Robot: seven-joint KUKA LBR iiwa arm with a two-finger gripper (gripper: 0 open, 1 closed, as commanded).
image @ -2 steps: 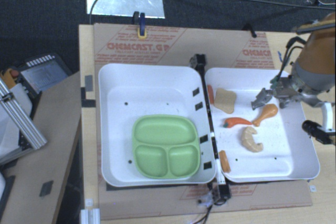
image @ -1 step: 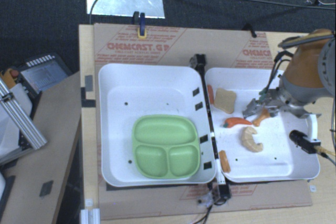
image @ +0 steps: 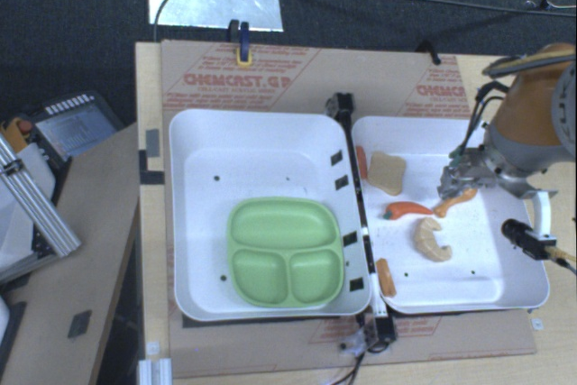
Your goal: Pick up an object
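Apparently the grasp step was in hand. On the desk (image: 297,68), the left bin (image: 194,212) bore a green tray (image: 285,250); the right bin (image: 505,284) held bread (image: 389,172), a croissant (image: 431,241) and carrots. The gripper (image: 458,187) sat low at an orange carrot (image: 456,199), which seemingly ran between its fingers; whether they were clenched I couldn't tell. Next: a firm close, then a straight lift.

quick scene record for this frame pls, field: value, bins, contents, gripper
left bin: holds a green divided plate
right bin: bread slice, croissant-like piece, orange carrot-like piece, small sausage-like piece near front left corner, red piece along left wall
gripper: low over right bin, at an orange piece
grasp: cannot tell
arm: enters from right
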